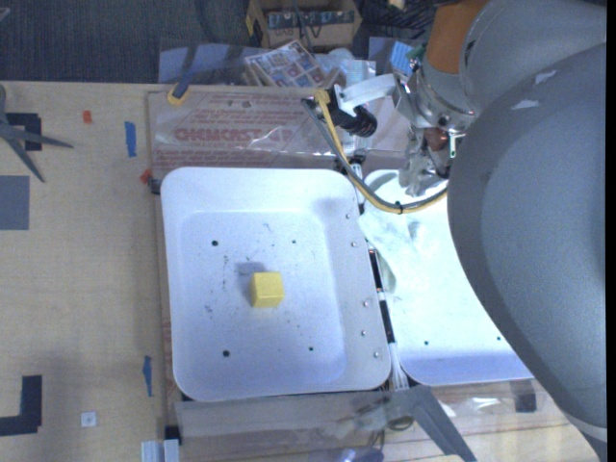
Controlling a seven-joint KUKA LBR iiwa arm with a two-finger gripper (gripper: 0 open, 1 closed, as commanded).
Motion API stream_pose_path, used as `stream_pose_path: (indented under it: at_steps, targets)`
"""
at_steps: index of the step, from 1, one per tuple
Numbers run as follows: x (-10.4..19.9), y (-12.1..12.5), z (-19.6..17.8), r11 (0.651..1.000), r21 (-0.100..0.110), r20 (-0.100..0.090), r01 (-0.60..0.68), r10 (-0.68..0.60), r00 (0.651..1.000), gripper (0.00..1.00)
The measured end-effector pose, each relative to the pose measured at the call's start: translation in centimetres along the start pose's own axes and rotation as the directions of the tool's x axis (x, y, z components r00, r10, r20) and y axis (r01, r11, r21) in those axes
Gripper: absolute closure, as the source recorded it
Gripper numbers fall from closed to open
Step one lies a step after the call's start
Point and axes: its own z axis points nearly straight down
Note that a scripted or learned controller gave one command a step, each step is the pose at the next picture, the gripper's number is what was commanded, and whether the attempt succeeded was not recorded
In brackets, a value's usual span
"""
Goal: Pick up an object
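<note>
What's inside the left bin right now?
The left bin holds one yellow block near its middle, plus small dark specks on the floor. The arm covers much of the right bin, hiding its contents.

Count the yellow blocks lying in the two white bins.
1. The yellow block lies near the middle of the left bin. The arm covers much of the right bin, so more could be hidden there.

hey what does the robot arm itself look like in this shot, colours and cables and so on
The arm is bulky, with smooth rounded grey casing and an orange band above the wrist. The wrist section is metallic, with a white fitting beside it. A yellow cable and a black one loop below it.
</note>
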Motion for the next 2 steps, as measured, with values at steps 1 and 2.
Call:
stream_pose_path:
  at_steps: [1, 2]
  targets:
    - [0.09, 0.71, 2.58, 1.000, 0.001, 0.003, 0.000, 0.000, 1.000, 1.00]
    - [0.04, 1.03, 1.93, 1.000, 0.000, 0.009, -0.005, 0.005, 1.000, 1.00]
